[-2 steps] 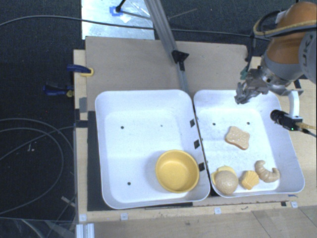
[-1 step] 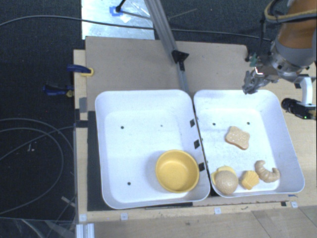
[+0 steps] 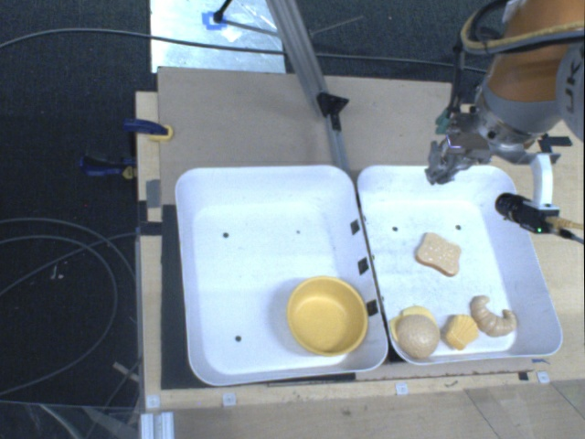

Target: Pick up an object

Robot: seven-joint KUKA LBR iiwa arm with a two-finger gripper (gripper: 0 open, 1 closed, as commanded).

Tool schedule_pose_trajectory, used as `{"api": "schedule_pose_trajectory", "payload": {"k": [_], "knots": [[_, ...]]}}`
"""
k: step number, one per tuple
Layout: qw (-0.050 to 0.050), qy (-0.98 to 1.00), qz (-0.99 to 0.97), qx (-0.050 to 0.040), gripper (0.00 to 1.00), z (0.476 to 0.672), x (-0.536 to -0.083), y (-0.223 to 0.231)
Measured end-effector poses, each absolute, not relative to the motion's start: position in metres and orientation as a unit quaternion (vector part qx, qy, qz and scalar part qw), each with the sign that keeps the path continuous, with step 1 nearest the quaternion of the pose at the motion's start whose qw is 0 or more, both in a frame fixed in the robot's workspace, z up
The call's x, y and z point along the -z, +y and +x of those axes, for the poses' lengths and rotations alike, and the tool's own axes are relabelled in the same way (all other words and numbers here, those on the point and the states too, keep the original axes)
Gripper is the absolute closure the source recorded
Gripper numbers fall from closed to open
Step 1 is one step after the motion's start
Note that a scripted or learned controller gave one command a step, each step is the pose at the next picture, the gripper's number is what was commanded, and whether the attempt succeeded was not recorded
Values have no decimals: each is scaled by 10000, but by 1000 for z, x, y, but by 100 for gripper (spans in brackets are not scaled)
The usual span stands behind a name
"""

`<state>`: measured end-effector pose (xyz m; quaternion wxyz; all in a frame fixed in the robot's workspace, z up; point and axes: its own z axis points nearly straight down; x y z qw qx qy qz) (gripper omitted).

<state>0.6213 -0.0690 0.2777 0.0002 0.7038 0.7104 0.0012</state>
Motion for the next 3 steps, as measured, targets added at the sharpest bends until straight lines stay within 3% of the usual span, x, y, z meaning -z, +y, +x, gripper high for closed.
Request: {"api": "schedule_pose_trajectory", "payload": {"k": [3], "knots": [[-13,7109,7033,-5,100,551,-252,83]]}}
